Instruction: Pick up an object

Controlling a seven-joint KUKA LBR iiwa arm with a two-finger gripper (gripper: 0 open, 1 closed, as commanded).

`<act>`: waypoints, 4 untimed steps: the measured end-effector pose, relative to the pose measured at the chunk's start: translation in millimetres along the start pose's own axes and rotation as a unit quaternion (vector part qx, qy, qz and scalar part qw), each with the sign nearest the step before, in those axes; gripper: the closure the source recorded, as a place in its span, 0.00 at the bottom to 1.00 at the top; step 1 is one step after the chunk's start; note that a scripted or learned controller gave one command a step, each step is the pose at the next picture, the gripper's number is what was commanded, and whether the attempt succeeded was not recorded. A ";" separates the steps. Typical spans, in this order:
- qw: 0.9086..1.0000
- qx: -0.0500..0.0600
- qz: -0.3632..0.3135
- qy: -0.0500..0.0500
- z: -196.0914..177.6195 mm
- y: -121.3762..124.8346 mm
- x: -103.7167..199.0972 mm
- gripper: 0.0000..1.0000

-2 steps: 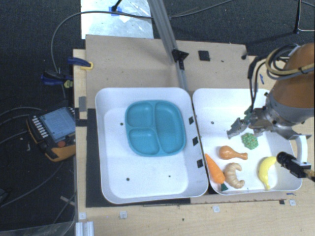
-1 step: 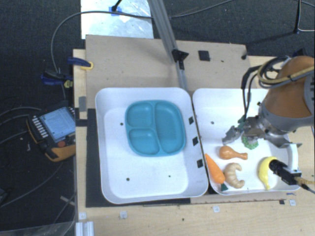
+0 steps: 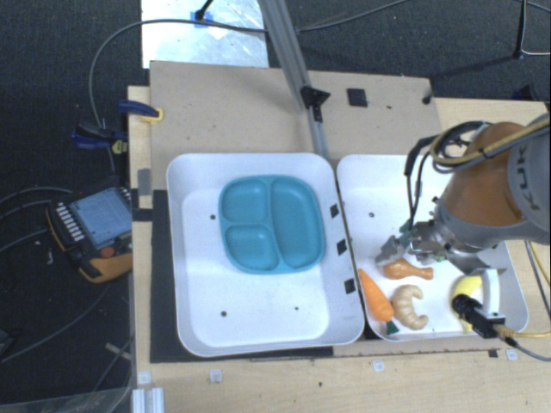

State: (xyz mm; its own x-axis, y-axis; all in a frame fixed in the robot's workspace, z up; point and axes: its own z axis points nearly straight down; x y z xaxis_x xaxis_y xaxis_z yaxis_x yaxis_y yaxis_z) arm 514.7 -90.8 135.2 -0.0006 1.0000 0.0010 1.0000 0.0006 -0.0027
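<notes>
**benchlurker:** what's your end effector doing rn?

**iiwa_arm:** My end effector (image 3: 403, 249) is low in the right bin (image 3: 370, 196), lower right of frame, right by the glossy brown drumstick (image 3: 406, 271). Honestly can't tell if it's open or gripping. Smooth orange carrot (image 3: 375, 294) and curved tan croissant (image 3: 411, 305) sit below it. Teal divided plate (image 3: 271, 224) is in the left bin (image 3: 194, 265).

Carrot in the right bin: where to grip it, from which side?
Take the carrot across its thick orange upper end, coming straight down. It lies flat along the right bin left wall, tapering to a green tip at the bottom, so the jaws should close across its width, clear of the croissant.
</notes>
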 end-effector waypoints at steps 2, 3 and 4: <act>1.000 -0.006 -0.001 -0.001 36.3 3.6 0.0 1.00; 1.000 -0.004 -0.002 -0.001 -27.4 3.4 1.3 1.00; 1.000 -0.005 -0.002 -0.001 -90.9 1.2 1.2 1.00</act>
State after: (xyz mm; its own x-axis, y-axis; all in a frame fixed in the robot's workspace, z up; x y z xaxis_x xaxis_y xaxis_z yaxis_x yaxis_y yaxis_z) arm 516.1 -89.7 226.1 -0.0051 1.0000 -0.0010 1.0000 0.0051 0.0075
